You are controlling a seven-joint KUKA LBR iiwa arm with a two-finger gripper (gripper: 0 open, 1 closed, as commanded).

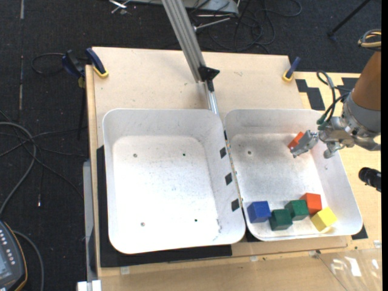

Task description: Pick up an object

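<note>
— While it hangs over the right bin, what does the pincer hold?
— It's clamped on an orange block; five more blocks lie below.

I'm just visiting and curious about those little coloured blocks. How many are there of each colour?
Blue: 1
Green: 2
Orange-red: 2, one among the cluster and one at the tool
Yellow: 1
Total: 6 blocks, all over the right bin.
</note>
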